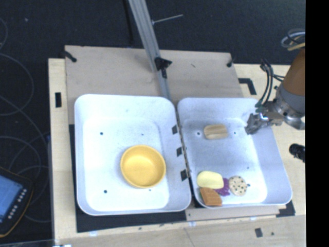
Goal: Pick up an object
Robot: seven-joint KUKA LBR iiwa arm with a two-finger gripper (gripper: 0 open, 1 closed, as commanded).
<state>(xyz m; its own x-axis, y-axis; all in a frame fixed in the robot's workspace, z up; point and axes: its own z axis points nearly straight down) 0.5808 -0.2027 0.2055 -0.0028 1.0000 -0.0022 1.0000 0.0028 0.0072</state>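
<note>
Where bench (123, 71) meets dark floor (46, 19), two white bins (92, 117).

Likely robotics lab, bench (205, 71) with 2 bins (87, 117), loose cables (20, 133)

A yellow bowl (143, 166) sits in a white bin (92, 117); the cookie (237, 185) is speckled.

overhead camera, slanted down, both bins (82, 138)
</note>
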